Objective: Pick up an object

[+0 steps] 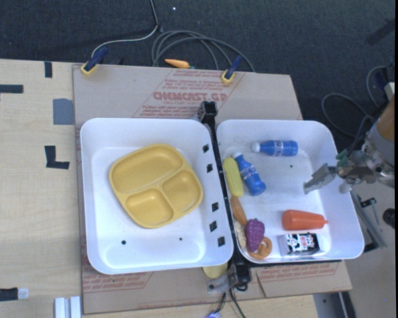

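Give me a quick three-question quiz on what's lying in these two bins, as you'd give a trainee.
1. True or false: the yellow divided plate lies in the left bin.
2. How many blue bottles are in the right bin?
3. Which lies nearest the gripper? A) orange carrot B) purple grapes C) yellow corn

Key: 1 true; 2 two, one lying apart, one beside the corn; 3 A.
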Tool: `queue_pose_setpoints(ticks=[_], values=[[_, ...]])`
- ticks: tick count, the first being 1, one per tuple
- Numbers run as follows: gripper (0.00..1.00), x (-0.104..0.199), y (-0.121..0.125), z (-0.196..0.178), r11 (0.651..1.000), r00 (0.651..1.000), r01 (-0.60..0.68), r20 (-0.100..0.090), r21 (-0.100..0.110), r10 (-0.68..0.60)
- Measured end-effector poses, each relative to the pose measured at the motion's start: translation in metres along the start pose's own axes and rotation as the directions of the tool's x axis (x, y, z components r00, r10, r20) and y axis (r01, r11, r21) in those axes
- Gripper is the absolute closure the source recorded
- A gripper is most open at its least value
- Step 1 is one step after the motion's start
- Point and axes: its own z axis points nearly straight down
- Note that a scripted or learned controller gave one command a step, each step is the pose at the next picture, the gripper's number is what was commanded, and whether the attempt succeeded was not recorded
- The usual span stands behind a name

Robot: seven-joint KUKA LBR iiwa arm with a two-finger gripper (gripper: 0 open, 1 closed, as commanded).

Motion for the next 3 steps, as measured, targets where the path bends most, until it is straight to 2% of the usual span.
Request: queue_pose_setpoints(ticks=[1,2,3], values=[[0.0,0.015,-0.002,0.164,1.0,1.0,-0.002,0.002,-0.006,0.002],[0.0,0.075,0.043,0.158,1.0,1.0,0.005,0.002,-0.006,-0.005],[0.0,0.047,0.122,0.158,1.0,1.0,0.003,0.002,-0.007,-0.003]])
